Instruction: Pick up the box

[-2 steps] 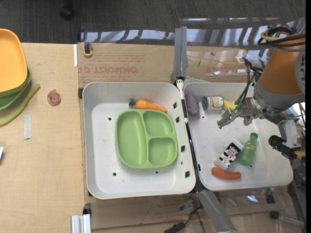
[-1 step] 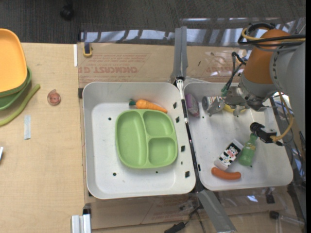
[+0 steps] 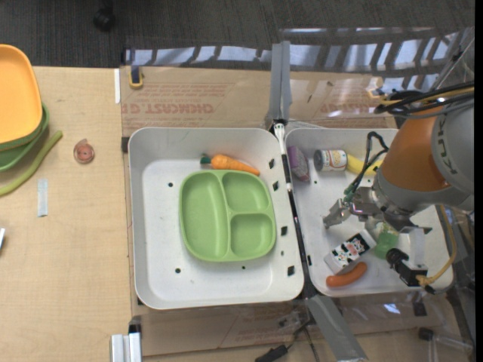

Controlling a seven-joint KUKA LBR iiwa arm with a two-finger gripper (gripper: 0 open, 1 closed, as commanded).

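One box point(image 3: 348, 250) lies slantwise, long axis rising rightward; gripper point(image 3: 355, 211) above it, closure unclear.

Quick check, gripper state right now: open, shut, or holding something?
Gripper: over the right bin, just above the box; open or shut cannot be told, and nothing is seen held.

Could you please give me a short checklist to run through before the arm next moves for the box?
1. Box visible in the right bin: ok.
2. Hand over the right bin: ok.
3. Hand directly above the box: not ok, it sits up and beside.
4. Box already held: not ok.
5. Box free of neighbours: not ok, a sausage lies close beside it.
6. Finger opening: cannot tell.
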